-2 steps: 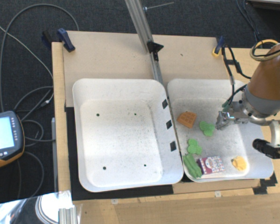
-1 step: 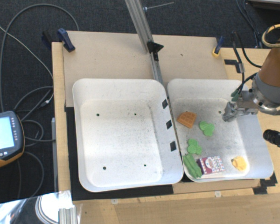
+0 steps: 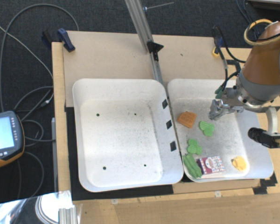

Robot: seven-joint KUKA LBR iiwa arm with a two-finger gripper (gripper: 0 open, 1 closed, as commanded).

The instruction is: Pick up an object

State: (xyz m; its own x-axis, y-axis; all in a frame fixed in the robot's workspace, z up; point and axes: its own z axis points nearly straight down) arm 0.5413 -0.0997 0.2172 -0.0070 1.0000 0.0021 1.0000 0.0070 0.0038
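The right bin [image 3: 252, 169] holds several small objects: an orange waffle-like piece [image 3: 187, 119], a light green piece [image 3: 206, 128], a darker green piece [image 3: 194, 146], a long green piece [image 3: 192, 165] at the front rim, a pink and white packet [image 3: 211, 164] and a yellow piece [image 3: 240, 163]. My gripper [image 3: 215, 112] hangs over the right bin's middle, just above and to the right of the light green piece. I see nothing between its fingers.
The left bin [image 3: 84, 125] lies beside the right one, with a slanted metal pole [image 3: 139, 20] rising behind the divide. Blue clamps [image 3: 65, 38] sit at the bench's back corners. A handheld pendant [image 3: 4, 136] rests at far left.
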